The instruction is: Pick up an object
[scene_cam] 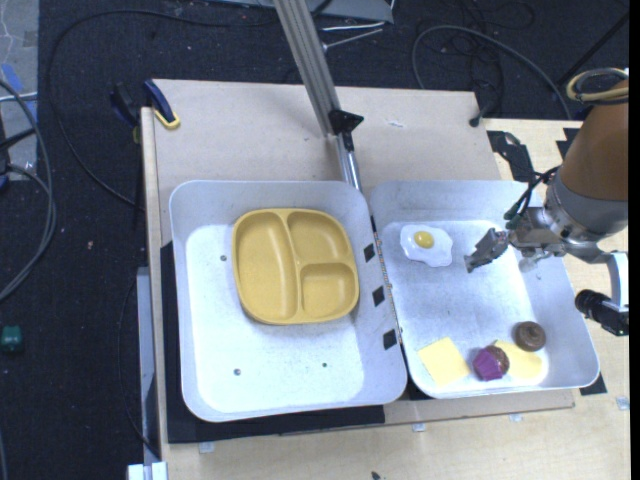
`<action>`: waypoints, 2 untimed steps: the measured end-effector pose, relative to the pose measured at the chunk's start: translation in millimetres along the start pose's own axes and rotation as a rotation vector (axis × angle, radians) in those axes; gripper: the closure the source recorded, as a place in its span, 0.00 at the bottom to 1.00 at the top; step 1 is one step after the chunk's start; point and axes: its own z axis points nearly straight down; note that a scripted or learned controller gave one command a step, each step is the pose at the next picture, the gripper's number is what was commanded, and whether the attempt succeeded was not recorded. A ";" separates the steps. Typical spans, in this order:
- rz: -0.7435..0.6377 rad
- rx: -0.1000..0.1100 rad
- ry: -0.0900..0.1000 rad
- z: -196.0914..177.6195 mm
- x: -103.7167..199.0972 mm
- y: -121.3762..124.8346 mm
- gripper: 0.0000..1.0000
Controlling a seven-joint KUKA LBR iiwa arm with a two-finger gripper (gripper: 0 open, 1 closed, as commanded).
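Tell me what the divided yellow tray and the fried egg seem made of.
Divided yellow tray: likely moulded plastic, matte, with rounded, uniform compartment walls. Fried egg: probably a plastic or rubber toy, given its flat white and evenly domed yolk; the view can't settle which.

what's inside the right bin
The right bin holds a fried egg, a yellow square, a purple piece and a brown round piece. The arm covers its right rim.

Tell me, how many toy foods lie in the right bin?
4. The egg lies near the far left; the cheese, the purple piece and the brown piece lie along the near edge. The gripper could hide more.
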 end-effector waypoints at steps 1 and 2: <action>0.000 0.001 0.000 64.2 -1.7 -2.3 0.00; 0.000 -0.007 -0.003 104.8 -1.7 -1.2 0.00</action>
